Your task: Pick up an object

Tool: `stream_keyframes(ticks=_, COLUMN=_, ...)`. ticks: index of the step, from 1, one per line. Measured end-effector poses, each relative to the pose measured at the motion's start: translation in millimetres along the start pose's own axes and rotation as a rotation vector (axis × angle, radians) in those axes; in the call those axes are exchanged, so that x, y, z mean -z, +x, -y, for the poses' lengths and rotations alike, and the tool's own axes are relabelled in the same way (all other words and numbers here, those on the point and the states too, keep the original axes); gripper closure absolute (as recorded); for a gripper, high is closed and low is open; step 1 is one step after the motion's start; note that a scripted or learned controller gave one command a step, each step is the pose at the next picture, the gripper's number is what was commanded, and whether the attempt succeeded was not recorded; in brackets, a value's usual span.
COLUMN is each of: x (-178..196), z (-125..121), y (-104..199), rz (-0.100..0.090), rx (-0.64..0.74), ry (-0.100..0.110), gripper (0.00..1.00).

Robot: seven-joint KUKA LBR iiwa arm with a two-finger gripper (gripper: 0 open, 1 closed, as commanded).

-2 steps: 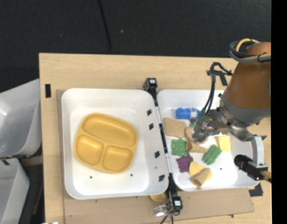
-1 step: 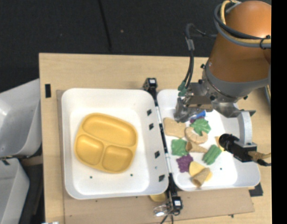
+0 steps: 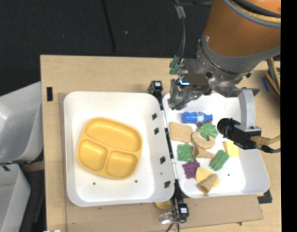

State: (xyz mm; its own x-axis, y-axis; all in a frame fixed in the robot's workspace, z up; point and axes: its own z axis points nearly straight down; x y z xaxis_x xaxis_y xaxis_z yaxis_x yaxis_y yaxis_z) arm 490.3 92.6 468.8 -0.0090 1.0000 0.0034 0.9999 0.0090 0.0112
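Nearest, a heap of small plastic toy foods (image 3: 202, 151) is lying in the right white bin (image 3: 252, 178) — beside the yellow divided tray (image 3: 109, 147) — while farther back the dark gripper (image 3: 179, 98) is hovering over that bin's far-left corner, its grip impossible to judge.

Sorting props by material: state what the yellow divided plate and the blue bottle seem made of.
The yellow three-compartment plate looks like moulded plastic: uniform colour, rounded ridges, soft sheen. The small blue bottle with a white label band also looks like plastic, probably toy food, though it is too small to be sure.
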Motion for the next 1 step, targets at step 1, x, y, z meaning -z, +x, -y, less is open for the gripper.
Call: stream_keyframes(ticks=1, x=-45.7, z=1.7, y=-74.8, rz=0.006, rx=-0.015, ry=0.013, gripper=1.0)
